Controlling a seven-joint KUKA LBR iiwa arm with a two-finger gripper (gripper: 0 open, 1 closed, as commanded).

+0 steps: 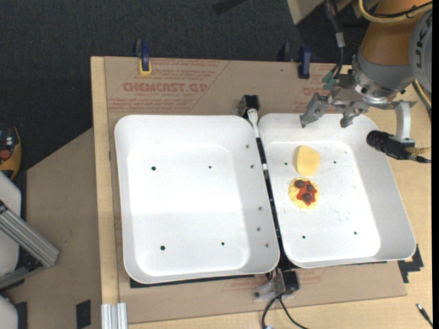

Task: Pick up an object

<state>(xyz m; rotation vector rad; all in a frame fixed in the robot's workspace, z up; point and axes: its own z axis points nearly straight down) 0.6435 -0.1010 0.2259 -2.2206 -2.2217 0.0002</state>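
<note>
Near edge of the bench: a black cable and small clamp fitting (281, 284) sit at the seam where the two bins meet, the cable trailing off toward the bottom of the view. At lower left, a piece of aluminium framing (27, 237) lies at an angle beside the bench.

Left bin (137, 177): white, shallow, rounded corners, four small dark dots on its floor. Nothing lies in it.

Right bin (384, 225): white, same form, touching the left bin along a dark strip (264, 170) that runs between them. Two objects rest in its upper middle. The nearer one is a small pizza-like toy (304, 192), pale yellow with red and dark spots. Just beyond it, nearly touching, lies a plain yellow piece (308, 160), rounded on top.

Beyond the bins, the brown board (206, 88) under them carries red print, reading roughly "CHEMCAST G.P"; smaller lines of the same print are too fine to read. Two blue-and-yellow clamps (143, 55) grip its far edge.

Gripper (328, 114): hangs over the far rim of the right bin, well apart from both objects. Its two fingers (310, 112) are spread, with nothing between them. Above it the grey wrist rises to the orange band (394, 26). A black cylindrical part (387, 143) juts out at the bin's right rim.
</note>
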